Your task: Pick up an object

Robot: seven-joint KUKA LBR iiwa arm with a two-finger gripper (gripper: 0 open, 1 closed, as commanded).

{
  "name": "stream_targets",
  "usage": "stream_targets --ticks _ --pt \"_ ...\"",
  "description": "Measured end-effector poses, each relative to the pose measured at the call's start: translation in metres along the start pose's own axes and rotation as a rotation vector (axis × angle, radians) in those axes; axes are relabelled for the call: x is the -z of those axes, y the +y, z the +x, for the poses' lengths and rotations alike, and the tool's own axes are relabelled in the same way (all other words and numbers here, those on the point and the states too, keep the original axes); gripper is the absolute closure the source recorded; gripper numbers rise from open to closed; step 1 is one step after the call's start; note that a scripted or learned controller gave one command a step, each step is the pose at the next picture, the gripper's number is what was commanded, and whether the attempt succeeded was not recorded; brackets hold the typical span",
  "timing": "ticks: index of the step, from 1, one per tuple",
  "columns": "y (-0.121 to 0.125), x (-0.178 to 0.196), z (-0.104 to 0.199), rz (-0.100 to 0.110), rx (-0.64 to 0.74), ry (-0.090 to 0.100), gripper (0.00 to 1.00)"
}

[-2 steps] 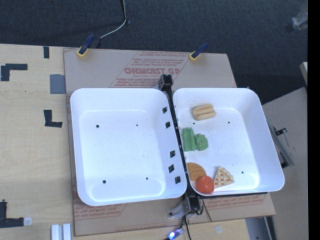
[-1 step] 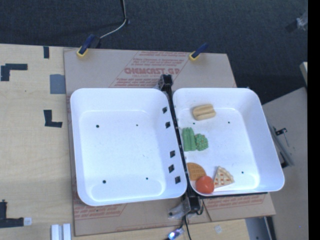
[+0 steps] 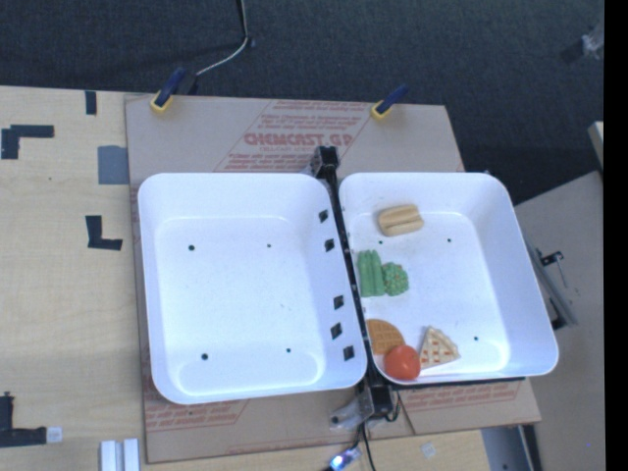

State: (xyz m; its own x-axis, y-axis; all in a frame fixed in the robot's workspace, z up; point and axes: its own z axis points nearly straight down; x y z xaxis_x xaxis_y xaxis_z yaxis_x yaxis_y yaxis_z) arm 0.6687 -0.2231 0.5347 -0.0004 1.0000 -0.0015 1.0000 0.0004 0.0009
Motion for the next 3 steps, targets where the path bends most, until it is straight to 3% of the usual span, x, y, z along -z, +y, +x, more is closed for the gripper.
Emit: stream_targets --ticks 1,2,3 --pt "0.0 0.0 0.0 0.001 0.001 0.0 1.0" --pt "0.0 0.0 0.02 0.001 0.001 0.001 1.0" --pt "0.0 0.0 0.005 0.0 -0.001 -0.001 1.0"
